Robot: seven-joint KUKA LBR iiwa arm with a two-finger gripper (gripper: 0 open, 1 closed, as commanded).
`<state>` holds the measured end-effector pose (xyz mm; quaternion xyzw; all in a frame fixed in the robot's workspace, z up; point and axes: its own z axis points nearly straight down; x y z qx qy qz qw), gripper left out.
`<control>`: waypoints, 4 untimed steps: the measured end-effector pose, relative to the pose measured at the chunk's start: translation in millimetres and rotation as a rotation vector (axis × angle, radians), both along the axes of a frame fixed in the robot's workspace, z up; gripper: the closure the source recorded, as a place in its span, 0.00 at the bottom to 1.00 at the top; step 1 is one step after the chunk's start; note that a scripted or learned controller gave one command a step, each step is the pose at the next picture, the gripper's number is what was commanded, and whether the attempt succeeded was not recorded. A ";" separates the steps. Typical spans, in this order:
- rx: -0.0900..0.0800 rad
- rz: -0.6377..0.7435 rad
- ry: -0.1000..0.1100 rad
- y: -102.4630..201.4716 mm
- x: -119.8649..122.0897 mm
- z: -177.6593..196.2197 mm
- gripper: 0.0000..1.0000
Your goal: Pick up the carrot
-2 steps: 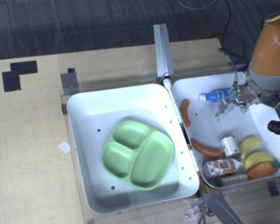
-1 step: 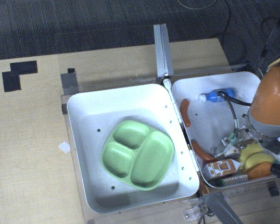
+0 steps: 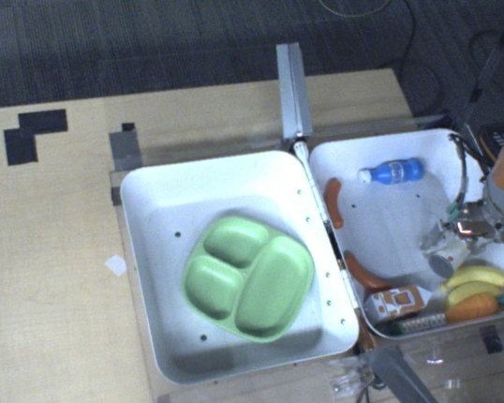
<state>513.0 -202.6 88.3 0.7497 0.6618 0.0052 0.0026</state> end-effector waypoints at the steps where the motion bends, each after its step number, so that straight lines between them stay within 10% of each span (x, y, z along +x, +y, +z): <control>1: -0.003 0.191 0.013 50.3 10.3 36.2 0.00; 2: -0.006 -0.063 0.003 114.3 17.9 0.0 0.00; 3: -0.003 -0.169 0.015 129.5 40.7 93.1 0.00; 4: 0.004 -0.408 0.004 115.6 -17.2 -0.3 0.00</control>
